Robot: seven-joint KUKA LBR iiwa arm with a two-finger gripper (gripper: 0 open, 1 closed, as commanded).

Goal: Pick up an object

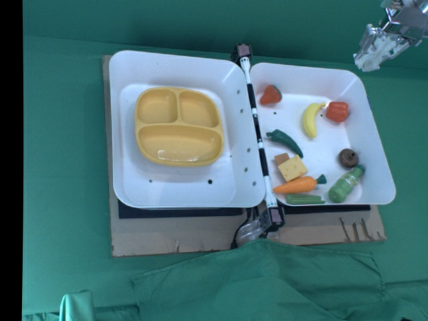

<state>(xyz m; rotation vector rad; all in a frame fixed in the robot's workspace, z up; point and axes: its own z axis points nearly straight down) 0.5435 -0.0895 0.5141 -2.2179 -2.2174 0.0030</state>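
Bins side by side on the bench, and we start at the left bin (127,179): a yellow divided plate (178,126) sits in it, three compartments, nothing on them. Across the hinge strip (257,139) into the right bin (378,179), and here's the crowd of candidates. A strawberry (271,95) up top near the divider, a dark green pepper (285,141) below it, then a cheese wedge (292,168) touching a small brown block, with a carrot (295,185) and a green pod (304,198) lying along the near wall. Further right, a banana (310,120) just beside a red pepper (337,111), a brown round piece (347,158), and a green bottle (345,185) tilted in the near corner.

Far right now: the gripper (369,60) hangs outside the bin's back corner, well apart from every piece. Whether it stands wide or narrow, I cannot tell; nothing is visibly in it.

Progress? By my reading, none yet: every item lies in the bin. Choosing, descending, closing and lifting all remain.
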